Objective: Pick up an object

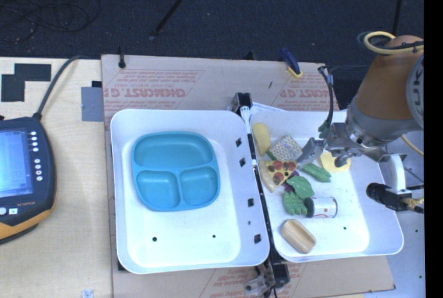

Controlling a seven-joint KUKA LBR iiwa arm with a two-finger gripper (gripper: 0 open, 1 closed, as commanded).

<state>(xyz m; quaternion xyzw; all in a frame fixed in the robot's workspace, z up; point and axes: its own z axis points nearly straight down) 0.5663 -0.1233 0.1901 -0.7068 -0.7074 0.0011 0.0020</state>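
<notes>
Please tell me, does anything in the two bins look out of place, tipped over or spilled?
One thing stands out: the small can lies on its side in the right bin, beside the green toy pieces. Nothing looks spilled. The blue divided plate sits flat in the left bin.

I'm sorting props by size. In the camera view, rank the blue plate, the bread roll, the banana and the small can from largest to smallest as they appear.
1. Blue plate, far the largest.
2. Bread roll.
3. Banana, close to the roll, so that order is unsure.
4. Small can.
</notes>
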